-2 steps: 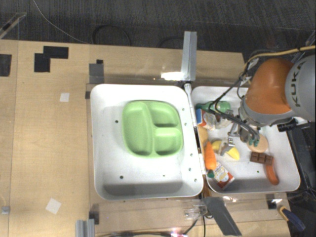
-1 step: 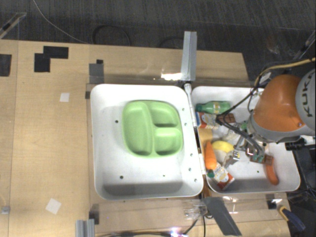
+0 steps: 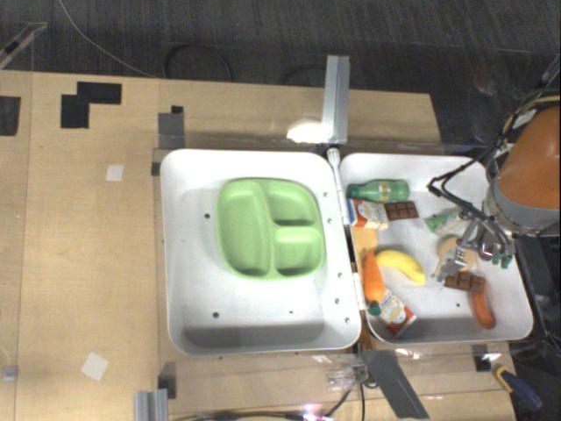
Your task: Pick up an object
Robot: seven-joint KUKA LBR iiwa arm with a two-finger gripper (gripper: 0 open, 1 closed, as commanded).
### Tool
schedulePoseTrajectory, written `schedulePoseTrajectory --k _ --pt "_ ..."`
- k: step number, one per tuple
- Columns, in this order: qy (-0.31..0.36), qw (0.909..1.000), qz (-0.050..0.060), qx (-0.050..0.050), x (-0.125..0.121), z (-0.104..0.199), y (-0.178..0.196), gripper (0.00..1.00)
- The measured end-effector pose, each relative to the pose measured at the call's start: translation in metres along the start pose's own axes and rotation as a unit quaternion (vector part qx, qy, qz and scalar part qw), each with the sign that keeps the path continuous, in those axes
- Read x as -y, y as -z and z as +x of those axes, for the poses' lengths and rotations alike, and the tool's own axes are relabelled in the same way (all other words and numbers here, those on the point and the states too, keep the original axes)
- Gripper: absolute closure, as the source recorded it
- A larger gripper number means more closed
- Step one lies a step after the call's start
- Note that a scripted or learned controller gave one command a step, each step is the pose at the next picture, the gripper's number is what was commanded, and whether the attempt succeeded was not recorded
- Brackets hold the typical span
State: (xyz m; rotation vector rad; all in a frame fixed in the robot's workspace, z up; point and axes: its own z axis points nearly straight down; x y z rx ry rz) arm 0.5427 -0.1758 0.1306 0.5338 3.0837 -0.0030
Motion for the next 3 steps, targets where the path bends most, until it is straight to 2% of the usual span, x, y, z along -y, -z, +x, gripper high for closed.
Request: schedulePoseTrajectory --k 1,2,3 --pt "-0.002 1.0000 -0.001 0.002 -0.014 -0.006 -0.041 0.00" --pt "0.114 0.9935 -0.001 0.001 -0.032 -0.054 -0.043 0.00" --pt "0.040 0.9992 -0.001 0.001 -0.032 -0.009 -0.041 0.00"
